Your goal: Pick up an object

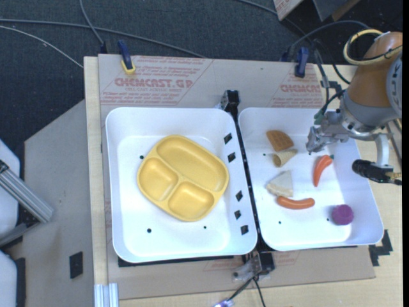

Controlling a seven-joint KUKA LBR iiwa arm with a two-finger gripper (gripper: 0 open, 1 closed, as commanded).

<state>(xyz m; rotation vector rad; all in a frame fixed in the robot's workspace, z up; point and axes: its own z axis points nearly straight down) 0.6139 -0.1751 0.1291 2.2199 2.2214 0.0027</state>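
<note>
Lying in the right bin [364,235], near its upper middle: an orange carrot-shaped toy [321,169], tilted, just below and beside the gripper [317,142]. Hovering over the bin's upper right part, that gripper hangs from a grey wrist with an orange band, close to the carrot but with nothing seen between its fingers. Cannot tell whether the fingers stand apart or together; too small and dark to read.

Spread around in the same bin: a brown bread-like piece [278,139] at upper left, a small tan cone-like piece [284,158] just beneath it, a pale wedge like a sandwich slice [280,184] lower down, an orange-red sausage [295,202] just below the wedge, and a purple round toy [342,214] toward the lower right corner, well apart from the rest.

Sitting in the left bin [128,235]: a yellow compartment tray [183,177], turned at a slant, near the middle.

Holding the board's far edge: two blue clamps [126,56].
</note>
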